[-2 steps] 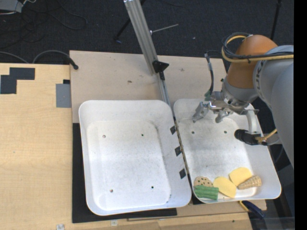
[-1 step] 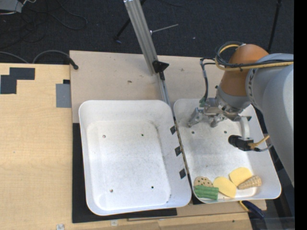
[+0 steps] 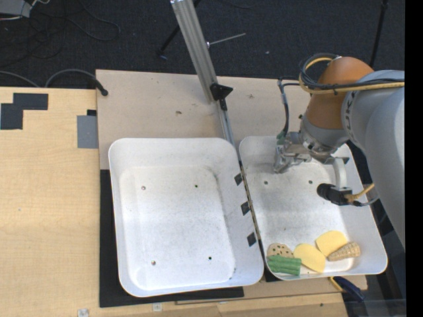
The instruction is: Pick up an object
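Note:
Along the near edge of the right bin (image 3: pixel 367 259) lies a small cluster of toy food: a brown spotted cookie (image 3: pixel 280 250), a green vegetable piece (image 3: pixel 285 264), two yellow pieces (image 3: pixel 310 257) (image 3: pixel 330 241) and a tan ridged cone (image 3: pixel 345 250). My gripper (image 3: pixel 285 161) hangs over the far part of the right bin, well away from that cluster, pointing down and left. Nothing shows between its fingers.
The left bin (image 3: pixel 125 210) sits beside the right one, divided by a rim with black clips (image 3: pixel 245 207). A slanted aluminium rail (image 3: pixel 198 51) rises behind the bins. A black cable connector (image 3: pixel 334 193) hangs from the wrist over the right bin.

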Motion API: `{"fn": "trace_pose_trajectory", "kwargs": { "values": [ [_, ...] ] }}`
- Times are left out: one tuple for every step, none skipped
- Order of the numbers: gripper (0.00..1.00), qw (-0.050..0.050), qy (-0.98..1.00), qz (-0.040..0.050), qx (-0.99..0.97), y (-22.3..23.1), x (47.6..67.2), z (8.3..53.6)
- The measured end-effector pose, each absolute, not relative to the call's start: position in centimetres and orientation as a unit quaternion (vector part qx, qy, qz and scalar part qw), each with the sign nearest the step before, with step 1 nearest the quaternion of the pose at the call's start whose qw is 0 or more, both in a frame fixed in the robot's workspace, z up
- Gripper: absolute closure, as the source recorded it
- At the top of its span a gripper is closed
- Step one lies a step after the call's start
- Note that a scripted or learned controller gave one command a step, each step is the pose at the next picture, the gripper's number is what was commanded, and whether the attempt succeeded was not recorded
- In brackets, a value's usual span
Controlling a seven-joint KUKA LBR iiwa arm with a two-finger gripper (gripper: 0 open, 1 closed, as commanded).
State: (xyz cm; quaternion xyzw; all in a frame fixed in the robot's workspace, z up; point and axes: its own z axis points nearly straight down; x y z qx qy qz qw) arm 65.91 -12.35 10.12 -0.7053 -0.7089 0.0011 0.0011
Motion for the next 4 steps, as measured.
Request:
{"fn": "trace_pose_trajectory", "kwargs": {
  "values": [
    [1.00, -0.002, -0.708, -0.0009, -0.706, -13.0, 66.7, 15.0],
    [1.00, -0.002, -0.708, -0.0010, -0.707, -13.7, 66.3, 20.2],
    [1.00, -0.002, -0.708, -0.0015, -0.707, -13.8, 66.4, 25.6],
    [1.00, 0.002, -0.708, 0.0005, -0.706, -8.3, 65.4, 24.3]
  ]
}}
